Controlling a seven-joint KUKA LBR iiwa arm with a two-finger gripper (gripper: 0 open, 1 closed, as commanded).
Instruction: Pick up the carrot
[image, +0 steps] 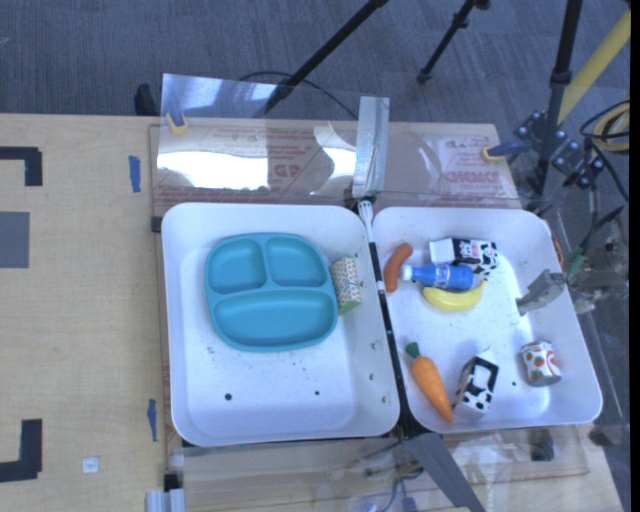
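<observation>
The carrot (430, 380) is orange with a small green top. It lies in the right bin (520, 410) near the front left, its tip pointing to the front edge. A grey part of my gripper (540, 289) shows at the right rim of that bin. It is well to the right of the carrot and farther back, apart from it, and nothing is seen in its grasp.
Close to the carrot's right is a black-and-white toy (478, 385). A small can (540, 362) sits farther right. At the back lie a sausage (397, 266), a blue bottle (447, 275), a banana (452, 298) and a cow toy (478, 252). The left bin holds a blue divided plate (270, 291).
</observation>
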